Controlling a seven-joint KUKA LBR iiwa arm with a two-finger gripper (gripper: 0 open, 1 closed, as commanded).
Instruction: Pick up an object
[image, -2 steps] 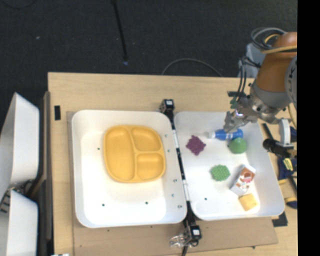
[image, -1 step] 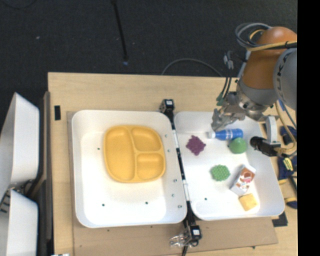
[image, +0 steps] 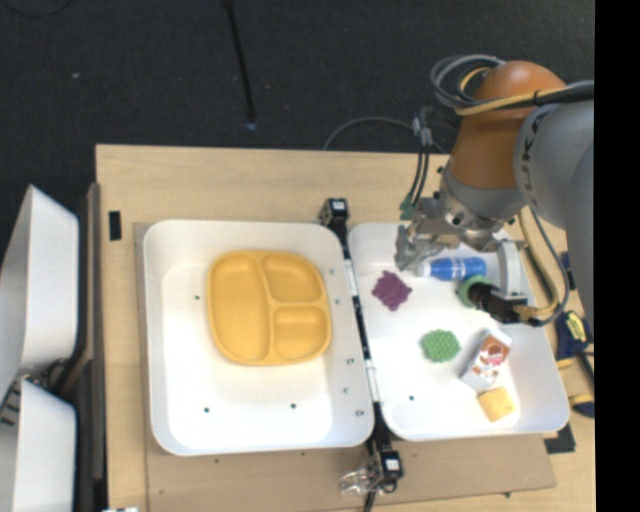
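The right bin (image: 530, 415) holds several small items. A purple knobbly piece (image: 392, 290) lies near its left wall and a green knobbly piece (image: 440, 345) sits toward the middle. A blue and white bottle (image: 455, 268) lies on its side at the back. A white and red carton (image: 487, 362) and a yellow block (image: 497, 403) rest at the front right. A dark green round thing (image: 478, 292) lies beside the bottle. My gripper (image: 418, 250) hangs over the bin's back left corner, just left of the bottle and above the purple piece.
A yellow divided plate (image: 268, 305) lies in the left bin (image: 180, 420). The grey arm with its orange band (image: 500, 120) reaches in from the upper right, with cables along the right bin's far side. White boxes (image: 40, 270) stand off the bench's left edge.
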